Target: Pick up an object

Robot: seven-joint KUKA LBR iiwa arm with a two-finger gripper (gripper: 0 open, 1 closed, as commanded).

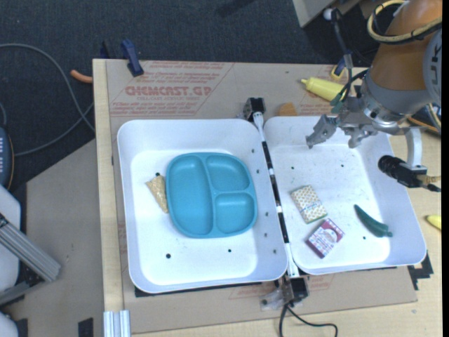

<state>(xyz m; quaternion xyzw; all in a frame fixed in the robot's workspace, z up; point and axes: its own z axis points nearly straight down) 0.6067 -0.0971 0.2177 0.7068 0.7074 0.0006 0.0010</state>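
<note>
Your gripper hangs open and empty over the right bin's far edge, so drop straight down on the patterned packet mid-bin, fingers straddling its short sides before you close.

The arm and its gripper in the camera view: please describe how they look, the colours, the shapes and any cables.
The arm is rounded and grey, with a glossy orange band above the wrist. Yellow and dark cables loop beside that band. The gripper is grey metal with two thin fingers.
</note>
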